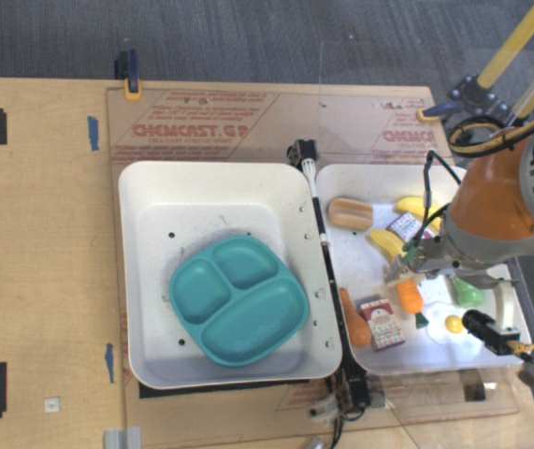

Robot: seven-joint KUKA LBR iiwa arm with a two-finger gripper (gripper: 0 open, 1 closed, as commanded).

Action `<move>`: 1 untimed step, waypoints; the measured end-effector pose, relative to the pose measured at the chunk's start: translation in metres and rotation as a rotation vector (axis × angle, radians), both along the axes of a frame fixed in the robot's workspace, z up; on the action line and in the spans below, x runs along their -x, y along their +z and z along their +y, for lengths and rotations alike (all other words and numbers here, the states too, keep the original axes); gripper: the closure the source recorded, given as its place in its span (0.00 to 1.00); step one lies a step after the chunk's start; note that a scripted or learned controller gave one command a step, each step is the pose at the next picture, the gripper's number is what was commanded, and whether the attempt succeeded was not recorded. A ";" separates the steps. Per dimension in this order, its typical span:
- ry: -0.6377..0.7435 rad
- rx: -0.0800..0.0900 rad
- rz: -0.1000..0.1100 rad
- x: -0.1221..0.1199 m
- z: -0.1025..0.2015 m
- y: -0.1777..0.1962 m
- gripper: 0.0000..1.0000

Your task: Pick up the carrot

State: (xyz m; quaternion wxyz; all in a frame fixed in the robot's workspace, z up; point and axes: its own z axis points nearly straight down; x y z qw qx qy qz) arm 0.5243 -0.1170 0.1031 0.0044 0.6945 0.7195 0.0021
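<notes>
The carrot [409, 296] is a short orange piece with a dark green end, lying in the middle of the right bin [379, 361]. My gripper [407, 269] hangs right over its upper end, touching or nearly touching it. The grey wrist with its orange band comes in from the right and hides the gripper's tips.
Around the carrot lie a hot dog bun [350, 213], bananas [388, 242], a small red-and-white box [382, 322], a long orange-brown piece [351, 318] by the left wall, a green piece [468, 294] and a yellow ball [453, 324]. The left bin [154, 204] holds a teal divided plate [238, 297].
</notes>
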 end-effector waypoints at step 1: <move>0.004 -0.006 0.000 -0.066 0.065 0.086 1.00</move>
